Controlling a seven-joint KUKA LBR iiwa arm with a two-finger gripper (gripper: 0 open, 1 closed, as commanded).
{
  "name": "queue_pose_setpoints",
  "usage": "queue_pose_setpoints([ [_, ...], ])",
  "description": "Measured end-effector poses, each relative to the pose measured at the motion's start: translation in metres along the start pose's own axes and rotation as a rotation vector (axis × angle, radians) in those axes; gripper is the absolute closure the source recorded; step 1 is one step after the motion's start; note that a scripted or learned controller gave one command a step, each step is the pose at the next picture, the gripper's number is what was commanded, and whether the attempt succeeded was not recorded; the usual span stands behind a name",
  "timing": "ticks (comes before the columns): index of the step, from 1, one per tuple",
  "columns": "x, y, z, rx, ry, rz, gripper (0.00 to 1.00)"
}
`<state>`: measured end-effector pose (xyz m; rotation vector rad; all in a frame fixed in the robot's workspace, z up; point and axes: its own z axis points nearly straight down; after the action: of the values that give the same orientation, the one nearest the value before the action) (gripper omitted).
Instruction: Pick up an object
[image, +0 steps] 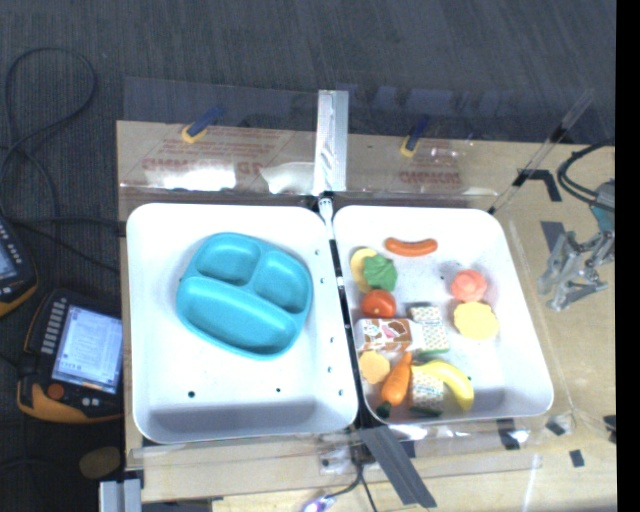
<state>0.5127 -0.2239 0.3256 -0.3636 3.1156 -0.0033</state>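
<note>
The right bin (520, 330) holds several toy foods. A red sausage (411, 245) lies at the back, with a green and yellow pepper (377, 270) and a red tomato (378, 302) along the left wall. A pink peach (468, 284) and a yellow round piece (475, 320) sit to the right. Toward the front lie small patterned boxes (400, 335), a carrot (397, 380) and a banana (445, 381). My gripper (565, 285) hangs over the bench to the right of this bin, outside its wall and apart from every item.
The left bin (150, 300) holds a blue divided plate (245, 292). A metal post (331, 140) stands behind the seam between the bins. A handheld pendant (75, 350) lies on the floor at far left. Cables run at the right edge.
</note>
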Motion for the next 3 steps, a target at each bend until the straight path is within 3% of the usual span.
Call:
queue_pose_setpoints([
  [1,0.015,0.004,-0.125,-0.002,-0.001,-0.352,1.00],
  [2,0.019,0.005,-0.159,-0.002,-0.001,-0.584,1.00],
  [3,-0.020,-0.004,-0.158,-0.004,-0.001,-0.847,1.00],
])
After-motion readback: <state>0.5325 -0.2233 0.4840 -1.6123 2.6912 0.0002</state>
